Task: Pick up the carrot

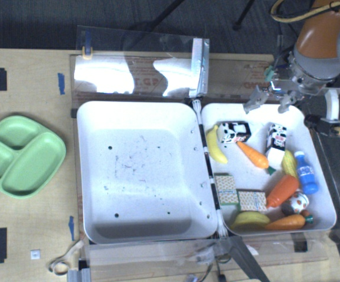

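The fingers (pixel 273 100) are spread apart and grasp nothing; 2 grey tips hang over the far rim of the right bin (pixel 329 207), one near its middle and one toward its right corner. Above them the wrist leads up to the orange band (pixel 322 37) at the top right.

The carrot (pixel 252 154) lies in the right bin, well apart from the fingers, tilted with its thin end toward the upper left and its green stub at the lower right. It sits between a black-and-white cow-print box (pixel 235 132) and a white carton (pixel 276 145). A banana (pixel 215 145) lies along the bin's left wall. A blue bottle (pixel 306 172) rests near the right wall, just beside a yellow piece (pixel 289 163). Lower down are 2 more orange vegetables (pixel 283 190), (pixel 286 221), 2 patterned packets (pixel 239 198) and another yellow fruit (pixel 250 218).

The left bin (pixel 140 169) has scuffed marks on its floor. On the counter (pixel 35 81) to the left sits a green divided plate (pixel 20 155).
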### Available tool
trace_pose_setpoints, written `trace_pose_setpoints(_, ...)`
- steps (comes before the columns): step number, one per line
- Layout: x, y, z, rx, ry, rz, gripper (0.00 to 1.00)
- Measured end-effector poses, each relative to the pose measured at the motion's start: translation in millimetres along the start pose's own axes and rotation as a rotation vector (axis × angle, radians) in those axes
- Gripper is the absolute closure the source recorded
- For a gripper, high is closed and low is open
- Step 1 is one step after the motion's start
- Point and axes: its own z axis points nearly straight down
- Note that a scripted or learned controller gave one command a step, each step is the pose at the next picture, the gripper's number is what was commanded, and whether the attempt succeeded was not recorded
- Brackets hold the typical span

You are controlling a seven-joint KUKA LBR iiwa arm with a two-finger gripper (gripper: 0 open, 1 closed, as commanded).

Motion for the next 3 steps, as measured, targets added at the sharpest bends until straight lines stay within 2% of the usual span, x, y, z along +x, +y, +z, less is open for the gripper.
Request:
trace_pose_setpoints(1, 11.4, -41.1, 125.4, -0.001, 0.000, -0.168, 0.00)
trace_pose_setpoints(2, 1.1, -68.6, 144.7, -0.004, 0.000, -0.378, 0.00)
trace_pose_setpoints(3, 0.4, -66.9, 133.2, -0.011, -0.001, -0.376, 1.00)
